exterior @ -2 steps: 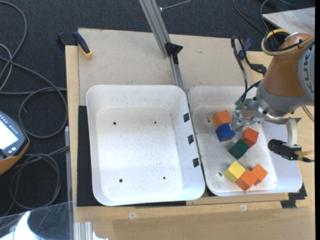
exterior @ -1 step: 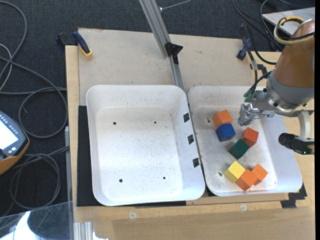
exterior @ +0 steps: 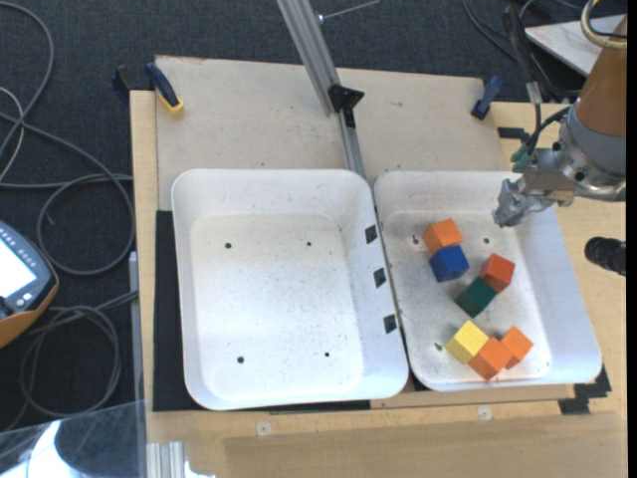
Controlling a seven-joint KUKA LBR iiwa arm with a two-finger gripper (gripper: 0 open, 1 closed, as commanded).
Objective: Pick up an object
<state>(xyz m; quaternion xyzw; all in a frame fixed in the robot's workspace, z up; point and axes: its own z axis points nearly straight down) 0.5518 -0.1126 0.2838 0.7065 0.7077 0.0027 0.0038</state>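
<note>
Left to right. Your left bin (exterior: 199, 207) has a bare speckled floor with a few dark dots, so nothing there to go for. The right bin (exterior: 567, 287) holds all the candidates: an orange cube (exterior: 443, 234) touching a blue cube (exterior: 449, 263) just below it, a red-orange cube (exterior: 499, 270) touching a dark green cube (exterior: 477, 296), then near the front rim a yellow cube (exterior: 466, 342) pressed against two more orange cubes (exterior: 501, 352).

Your tool (exterior: 511, 210) hangs over the back right of the right bin, near the upper orange cube but apart from it. Cannot tell from this slant how the tool is set, and nothing visible is caught in it.

Risks: every cube touches a neighbour. Come down on a pair and you will likely land on the seam, shove one aside or pinch two, and the lift slips. The front trio sits close to the rim, so a push there could wedge them against the wall. The tool is also close to the bin's back wall; a straight drop from here likely meets bare floor, not a cube.

Surface: a pale wooden desk (exterior: 249, 108), scuffed, with blue clamps (exterior: 164, 88) at the back corners and a metal rail (exterior: 314, 43) running in to a black bracket between the bins. Around it, dark carpet (exterior: 80, 28) with loose cables (exterior: 50, 197), and a handheld pendant (exterior: 15, 277) at far left.
</note>
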